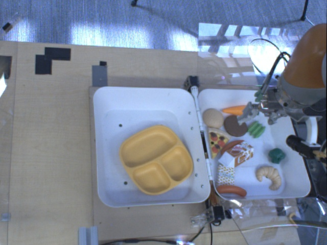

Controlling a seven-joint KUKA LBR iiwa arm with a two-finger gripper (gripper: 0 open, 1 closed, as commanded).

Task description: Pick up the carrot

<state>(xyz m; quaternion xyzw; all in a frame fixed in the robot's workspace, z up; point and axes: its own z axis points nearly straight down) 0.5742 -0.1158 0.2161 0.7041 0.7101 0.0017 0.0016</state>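
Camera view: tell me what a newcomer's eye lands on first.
The yellow divided plate in the left bin stands out first. Next comes the clutter of toy food in the right bin, with the carrot near its far edge and the gripper just right of it.

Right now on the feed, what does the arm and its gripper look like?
The arm shows a broad rounded orange band over a grey wrist section. Thin dark cables loop along its left side. The gripper is grey metal, small and angular.
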